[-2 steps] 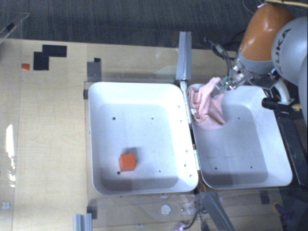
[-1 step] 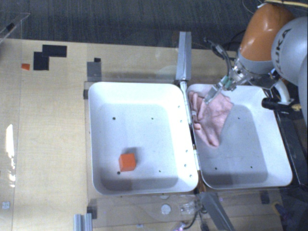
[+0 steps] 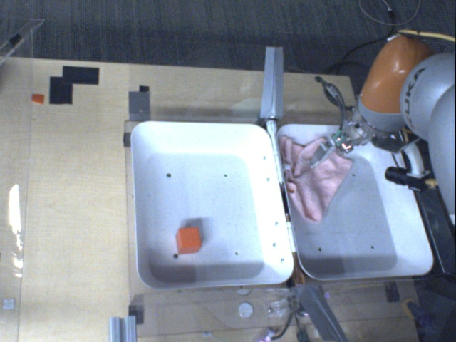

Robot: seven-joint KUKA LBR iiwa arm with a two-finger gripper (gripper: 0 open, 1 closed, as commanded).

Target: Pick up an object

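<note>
Grasp attempt on pink cloth (image 3: pixel 313 179), right bin (image 3: pixel 370 262).
Gripper (image 3: pixel 340 142) is seen at the cloth's upper right corner, fabric apparently bunched up toward it; whether the cloth is actually pinched cannot be told. Cloth is draped against the divider (image 3: pixel 273 95) side. Judged next: a lift to confirm hold. Orange block (image 3: pixel 189 240) lies left of the divider, untouched.

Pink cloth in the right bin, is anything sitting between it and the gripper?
Nothing visible is in the way. The gripper sits right at the upper right edge of the pink cloth in the right bin. The orange block lies apart in the left bin, beyond the divider.
</note>
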